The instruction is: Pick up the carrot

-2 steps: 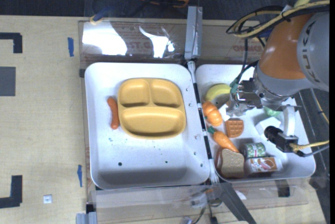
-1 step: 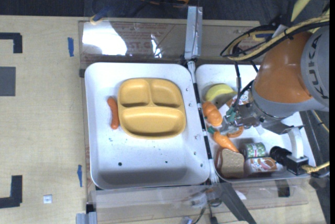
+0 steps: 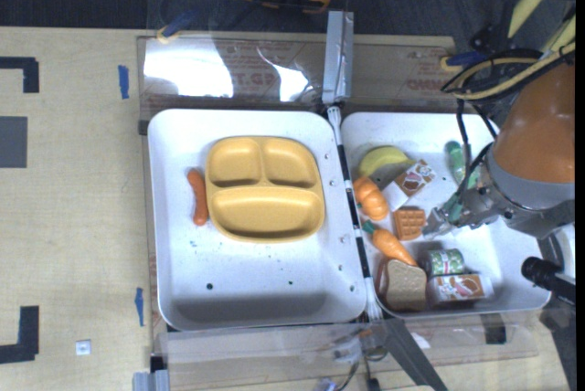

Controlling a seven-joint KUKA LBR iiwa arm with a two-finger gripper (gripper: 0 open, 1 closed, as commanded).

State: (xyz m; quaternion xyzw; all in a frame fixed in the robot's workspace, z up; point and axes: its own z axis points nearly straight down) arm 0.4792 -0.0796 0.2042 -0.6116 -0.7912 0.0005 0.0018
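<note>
We find the pincer (image 3: 445,220) low over the right bin (image 3: 512,289), reaching in from the right under the grey arm (image 3: 539,152) with its orange band. Can't tell how far open it is; tips too small and dark against clutter. Nothing visibly between them, so we call it empty-handed.

Just left of the pincer: a waffle-like square (image 3: 409,222), near touching range. Below and left of that, the carrot (image 3: 395,246) — that's the target. It lies flat on the bin floor, long axis running diagonal, thick end up-left, thin tip down-right toward the bread slice (image 3: 402,284). So from the pincer the carrot sits left and slightly nearer the camera, close but apart. Only one arm, so no choice there.

Below the pincer: a small can (image 3: 445,262) and a carton (image 3: 457,287). Up-left: a snack packet (image 3: 416,177), an orange fruit-like piece (image 3: 370,197), a banana (image 3: 384,161). Above: a green bottle (image 3: 454,159).

Far left, in the other bin (image 3: 183,289): yellow divided plate (image 3: 265,188) and a sausage (image 3: 198,195).

We judge the next move needs a short shift left and toward the camera, closing across the carrot's diagonal. Risk: bread and waffle crowd both ends.
</note>
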